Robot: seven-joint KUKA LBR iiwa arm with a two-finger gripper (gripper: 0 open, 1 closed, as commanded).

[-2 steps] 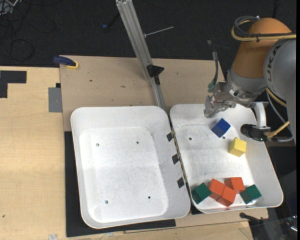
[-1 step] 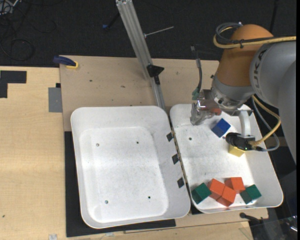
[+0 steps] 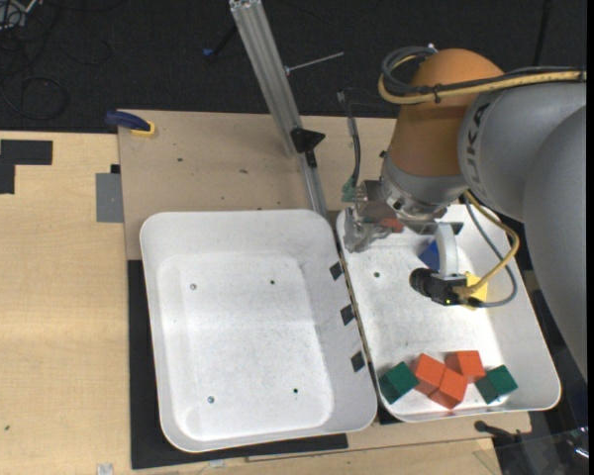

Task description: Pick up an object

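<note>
The gripper (image 3: 361,224) hung low over the far corner of the right-hand bin (image 3: 401,310), close to the wall beside the neighbouring bin. From this slant you could not tell whether it was released or clenched, and no object showed in its grasp. Behind it the arm (image 3: 535,146) reached in from the view's right, its grey bulk and orange band covering the far right of the table (image 3: 208,166). On that table, the left-hand bin (image 3: 247,334) showed only its bare white floor, so it offered you nothing to pick. In the right-hand bin, everything you could pick lay at the near end, well apart from the gripper. Three orange blocks (image 3: 445,374) were bunched together there, touching or nearly so. One green block (image 3: 398,380) sat just beside them on the view's left, and a second green block (image 3: 495,382) sat on their right, against the near rim. A small blue thing (image 3: 431,253) also showed close under the wrist, half hidden, and you could not tell what it was. By my reading, the task was barely begun at this moment. The gripper was down inside the correct bin, but over bare floor, not over any block. What was left for you was almost the whole job: bringing the gripper across to the cluster, settling on one block, gripping it and lifting it clear. The crowding there would probably have made one of the green blocks at the ends the easier choice.
</note>
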